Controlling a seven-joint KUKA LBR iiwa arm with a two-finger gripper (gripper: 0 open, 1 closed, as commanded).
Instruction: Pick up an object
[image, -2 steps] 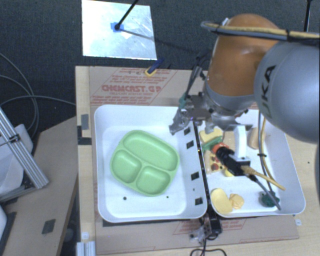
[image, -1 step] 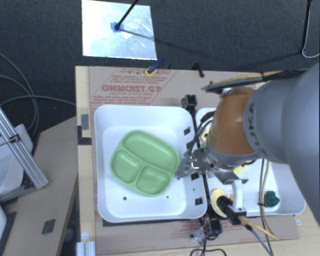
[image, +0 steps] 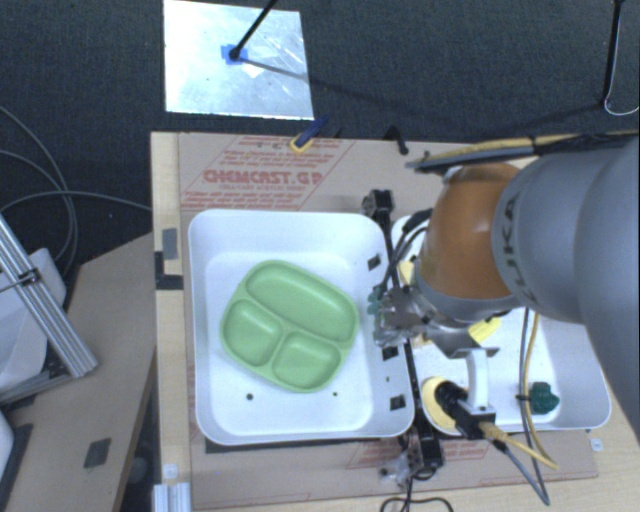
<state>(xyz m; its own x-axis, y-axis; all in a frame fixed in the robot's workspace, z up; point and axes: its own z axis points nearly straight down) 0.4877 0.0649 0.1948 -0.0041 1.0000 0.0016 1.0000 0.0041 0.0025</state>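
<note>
A light green divided plate (image: 288, 325) with three compartments lies in the left white bin (image: 215, 245). My gripper (image: 397, 322) hangs under the orange-banded wrist, over the divider between the two bins, at the left side of the right bin (image: 590, 405). It sits just right of the plate's right rim. A yellow thing (image: 487, 328) peeks out from under the wrist in the right bin. A small dark green thing (image: 543, 398) lies near that bin's front right corner. The arm hides most of the right bin.
The bins rest on a cardboard sheet (image: 262, 165). A shiny metal plate (image: 236, 58) lies on the dark floor behind. Aluminium framing (image: 40, 310) and cables stand at the left.
</note>
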